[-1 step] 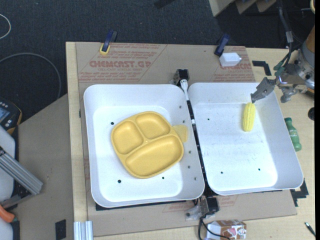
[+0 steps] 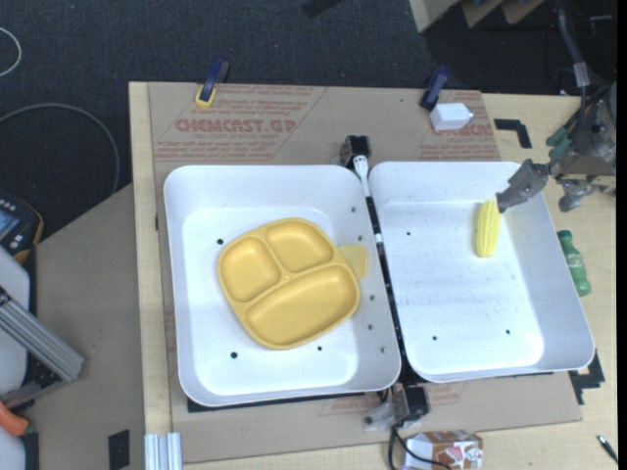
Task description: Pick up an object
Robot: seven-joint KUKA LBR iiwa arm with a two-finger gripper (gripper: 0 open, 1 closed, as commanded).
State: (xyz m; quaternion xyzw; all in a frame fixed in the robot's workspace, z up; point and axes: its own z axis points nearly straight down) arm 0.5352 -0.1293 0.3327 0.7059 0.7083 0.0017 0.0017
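One toy corn cob (image 2: 486, 228) lies in the right bin (image 2: 470, 341) just below and beside the gripper (image 2: 519, 189), whose grip state I cannot tell, so it should centre over the cob, straddle its narrow width, and descend squarely before closing

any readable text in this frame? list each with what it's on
"CHEMCAST GP": red print on the brown board under the bins, above the left bin.
A second red print on the same board, above the right bin: partly covered by a white block and too blurred to read.
Small package at the bottom edge: markings too small to read.
No text shows on the yellow plate or the corn.
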